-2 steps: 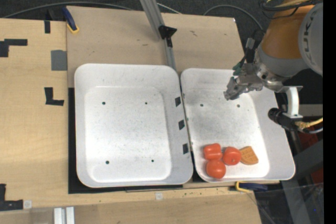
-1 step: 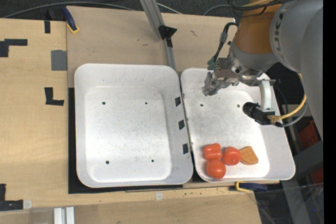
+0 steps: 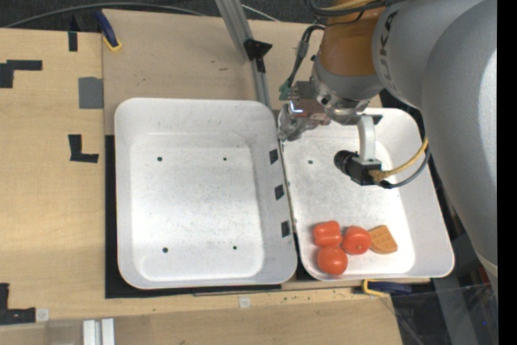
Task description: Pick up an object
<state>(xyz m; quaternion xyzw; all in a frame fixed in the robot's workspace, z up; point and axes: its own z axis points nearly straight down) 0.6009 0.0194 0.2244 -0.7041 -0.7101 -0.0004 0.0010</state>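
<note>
Three round red objects lie clustered at the near end of the right bin point(image 3: 323, 190): one point(image 3: 326, 233) at the left, one point(image 3: 356, 240) beside it, one point(image 3: 331, 260) in front. An orange-tan wedge point(image 3: 383, 240) touches the cluster's right side. My gripper point(image 3: 292, 124) hangs over the far left corner of the right bin, close to the divider between the bins, well away from the objects. I see nothing held in it.
The left bin point(image 3: 194, 190) sits beside the right one, and their rims meet in the middle. A slanted metal pole point(image 3: 230, 4) rises behind the gripper. A black part with a yellow cable point(image 3: 361, 167) hangs from the wrist over the right bin. The big grey arm covers the right side.
</note>
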